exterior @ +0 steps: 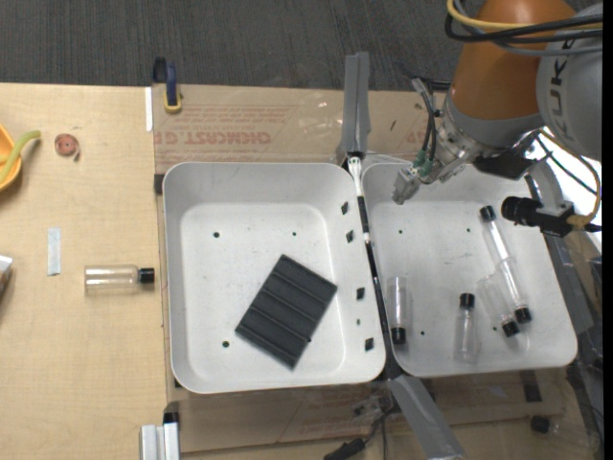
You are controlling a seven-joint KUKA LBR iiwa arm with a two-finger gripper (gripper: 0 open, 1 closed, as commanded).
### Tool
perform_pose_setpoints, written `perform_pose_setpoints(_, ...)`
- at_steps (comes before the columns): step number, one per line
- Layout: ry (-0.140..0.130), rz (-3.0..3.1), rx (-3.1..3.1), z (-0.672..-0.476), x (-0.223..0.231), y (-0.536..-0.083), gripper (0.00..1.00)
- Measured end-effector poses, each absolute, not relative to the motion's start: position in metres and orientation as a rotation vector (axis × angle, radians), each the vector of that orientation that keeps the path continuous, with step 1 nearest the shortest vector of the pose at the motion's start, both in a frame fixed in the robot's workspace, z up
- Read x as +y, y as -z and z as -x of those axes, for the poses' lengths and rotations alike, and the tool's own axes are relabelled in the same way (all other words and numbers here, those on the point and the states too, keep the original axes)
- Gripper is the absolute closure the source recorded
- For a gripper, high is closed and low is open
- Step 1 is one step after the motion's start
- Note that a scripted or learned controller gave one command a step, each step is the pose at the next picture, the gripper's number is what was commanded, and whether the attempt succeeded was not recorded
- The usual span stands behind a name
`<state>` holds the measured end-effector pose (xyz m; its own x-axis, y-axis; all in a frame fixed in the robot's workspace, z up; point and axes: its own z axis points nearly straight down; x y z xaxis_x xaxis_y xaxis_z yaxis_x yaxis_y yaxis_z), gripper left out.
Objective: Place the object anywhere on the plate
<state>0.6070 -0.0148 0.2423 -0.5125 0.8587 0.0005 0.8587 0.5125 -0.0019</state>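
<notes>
Plate (287,311): black, ridged, flat in left bin (211,257) (the target). Vials (466,326): loose in right bin (431,257), awaiting pickup. Pincer (407,188): over its far corner; opening cannot be told.

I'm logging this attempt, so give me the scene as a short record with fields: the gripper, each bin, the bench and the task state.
gripper: above the right bin's far left corner
left bin: one dark ribbed plate, flat, turned at a slant
right bin: several clear vials with black caps, lying loose
bench: one more capped vial, left of the bins
task state: nothing on the plate yet
</notes>
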Motion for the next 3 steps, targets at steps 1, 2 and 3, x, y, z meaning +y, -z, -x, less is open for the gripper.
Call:
perform_pose_setpoints(1, -0.003, 1.207, -2.901, -0.66, -0.024, -0.42, 1.0)
perform_pose_setpoints(2, -0.001, 1.056, -2.958, -0.586, 0.013, -0.303, 1.0)
perform_pose_setpoints(3, 0.001, 1.039, -2.968, -0.653, 0.024, -0.378, 1.0)
